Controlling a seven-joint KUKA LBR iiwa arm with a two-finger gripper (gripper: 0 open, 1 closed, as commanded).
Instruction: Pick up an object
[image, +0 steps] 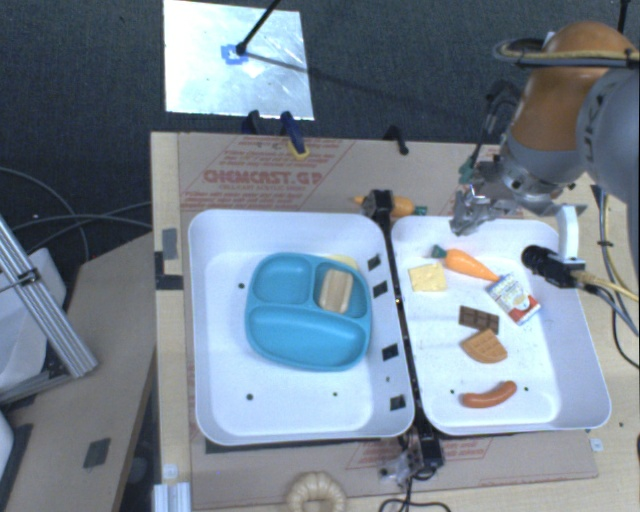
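Observation:
The right bin holds several toy foods: an orange carrot, a yellow cheese slice, a red and white packet, a brown chocolate piece, an orange-brown cookie and a sausage. My gripper hangs over the bin's back edge, just above and behind the carrot, apart from it. The grey arm with its orange band reaches in from the upper right.
The left bin bears a blue divided plate with a tan bread piece in its upper right compartment. A small orange object lies behind the bins. A black cylinder juts over the right bin's far side.

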